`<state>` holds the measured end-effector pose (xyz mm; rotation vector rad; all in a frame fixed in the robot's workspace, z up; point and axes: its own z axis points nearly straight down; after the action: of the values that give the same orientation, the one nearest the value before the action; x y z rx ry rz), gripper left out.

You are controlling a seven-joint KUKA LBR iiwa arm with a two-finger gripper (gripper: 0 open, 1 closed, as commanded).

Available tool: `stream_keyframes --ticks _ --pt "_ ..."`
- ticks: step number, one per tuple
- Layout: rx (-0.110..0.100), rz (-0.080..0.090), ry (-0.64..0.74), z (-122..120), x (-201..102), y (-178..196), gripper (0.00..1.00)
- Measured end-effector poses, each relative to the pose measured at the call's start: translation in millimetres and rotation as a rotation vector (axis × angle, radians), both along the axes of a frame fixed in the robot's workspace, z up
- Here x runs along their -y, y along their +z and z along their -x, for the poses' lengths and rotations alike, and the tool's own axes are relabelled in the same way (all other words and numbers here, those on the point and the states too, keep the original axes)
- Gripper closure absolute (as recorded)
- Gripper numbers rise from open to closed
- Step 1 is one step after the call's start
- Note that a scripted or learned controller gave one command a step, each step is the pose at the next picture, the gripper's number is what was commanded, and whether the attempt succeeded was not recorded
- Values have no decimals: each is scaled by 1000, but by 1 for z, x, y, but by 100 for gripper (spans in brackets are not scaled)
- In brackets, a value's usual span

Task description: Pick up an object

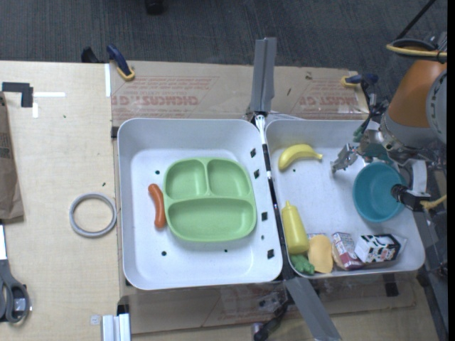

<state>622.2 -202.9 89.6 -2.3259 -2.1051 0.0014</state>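
My gripper (344, 158) hangs over the right bin (323, 190), between a yellow banana (297, 155) to its left and a blue bowl (377, 191) to its right. Its fingers stand open with nothing between them. Along the bin's left wall stands a yellow bottle (293, 227). A green piece (303, 264), a yellow piece (320, 253), a red-and-white packet (345, 250) and a black-and-white carton (377, 247) lie along the bin's near edge.
The left bin (135, 212) holds a green divided plate (210, 199) and an orange carrot-like piece (158, 205). A grey ring (93, 214) lies on the bench to the left. A grey divider post (263, 77) stands behind the bins.
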Motion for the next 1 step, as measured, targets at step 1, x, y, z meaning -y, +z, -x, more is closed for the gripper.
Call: stream_keyframes --ticks 1 --pt "-3 0 -1 0 1 6 100"
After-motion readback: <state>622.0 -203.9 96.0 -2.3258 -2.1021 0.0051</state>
